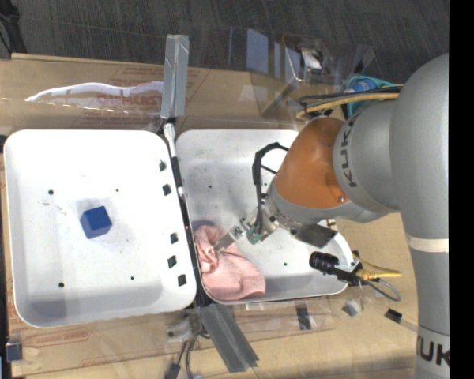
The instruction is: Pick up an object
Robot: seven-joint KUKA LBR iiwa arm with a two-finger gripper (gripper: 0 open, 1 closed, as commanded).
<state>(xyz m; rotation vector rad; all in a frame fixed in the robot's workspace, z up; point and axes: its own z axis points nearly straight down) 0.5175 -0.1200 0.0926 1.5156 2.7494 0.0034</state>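
Metal-grey and narrow, my two-finger gripper [238,233] reaches low into the right-hand shallow white bin [221,152], its tip just at the upper edge of a crumpled pink cloth [225,268]. I cannot tell from this angle whether the fingers stand apart or together, or whether any fabric lies between them. The cloth is soft, folded and bunched, and lies in the near left corner of that bin, against the dividing wall. Behind the gripper I see the orange band [316,172] and the grey arm [403,156], which bears part of the lettering "KUKA". A black cable [261,168] loops beside the wrist. In the left-hand white bin [31,290] a small blue cube [96,220] sits alone, well apart from the cloth. Both bins rest on a brown cardboard-covered bench [79,81]; a clear plastic wrapper [95,95] with faint red print I cannot read lies on it. Dark grey carpet [221,6] shows beyond.
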